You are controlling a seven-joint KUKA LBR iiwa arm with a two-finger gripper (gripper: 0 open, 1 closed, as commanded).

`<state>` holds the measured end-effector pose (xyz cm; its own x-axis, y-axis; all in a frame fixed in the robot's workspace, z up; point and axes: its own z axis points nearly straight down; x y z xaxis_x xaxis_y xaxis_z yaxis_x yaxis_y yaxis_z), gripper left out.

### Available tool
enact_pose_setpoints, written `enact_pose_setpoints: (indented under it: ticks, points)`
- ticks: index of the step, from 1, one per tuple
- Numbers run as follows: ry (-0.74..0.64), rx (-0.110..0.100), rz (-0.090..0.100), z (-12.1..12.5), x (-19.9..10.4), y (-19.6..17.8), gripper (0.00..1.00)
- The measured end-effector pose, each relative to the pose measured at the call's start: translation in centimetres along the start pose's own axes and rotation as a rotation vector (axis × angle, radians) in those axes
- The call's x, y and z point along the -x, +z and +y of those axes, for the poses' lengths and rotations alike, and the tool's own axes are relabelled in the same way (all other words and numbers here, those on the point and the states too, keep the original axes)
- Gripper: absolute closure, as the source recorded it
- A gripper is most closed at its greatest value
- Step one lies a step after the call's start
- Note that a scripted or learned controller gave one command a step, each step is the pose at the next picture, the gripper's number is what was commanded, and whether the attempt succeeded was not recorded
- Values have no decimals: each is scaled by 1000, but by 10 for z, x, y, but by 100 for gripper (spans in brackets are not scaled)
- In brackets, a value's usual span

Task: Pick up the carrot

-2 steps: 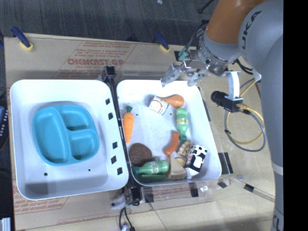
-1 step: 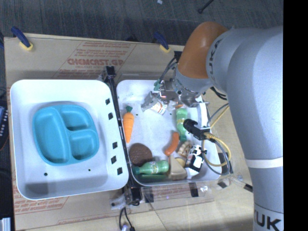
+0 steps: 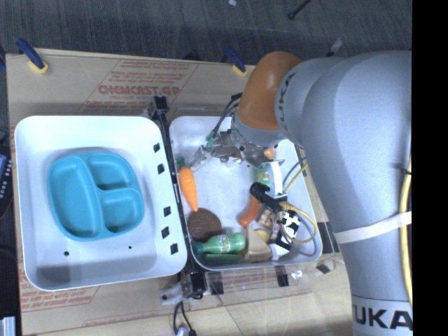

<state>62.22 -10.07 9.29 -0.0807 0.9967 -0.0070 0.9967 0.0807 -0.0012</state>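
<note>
while hovering near the carrot (image 3: pixel 187 187), the hand (image 3: pixel 213 151) holds nothing.

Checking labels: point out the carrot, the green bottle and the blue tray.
carrot (image 3: pixel 187 187): camera view, middle of its orange body.
green bottle (image 3: pixel 222 243): camera view, its middle.
blue tray (image 3: pixel 96 194): camera view, central divider.

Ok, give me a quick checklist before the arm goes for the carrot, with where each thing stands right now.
1. Carrot in view, lying at the left side of the right bin: ok.
2. Carrot top free of clutter: ok.
3. Brown round item touches the carrot's lower tip: not ok.
4. Claw above the carrot's upper end: ok.
5. Claw open enough: cannot tell.
6. Carrot between the claw's tips: not ok, not yet.
</note>
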Motion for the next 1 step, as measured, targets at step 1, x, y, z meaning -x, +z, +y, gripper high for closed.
enact_pose_setpoints:
  ticks: [1]
  points:
    - [211, -9, 6, -13, -3, 0, 0]
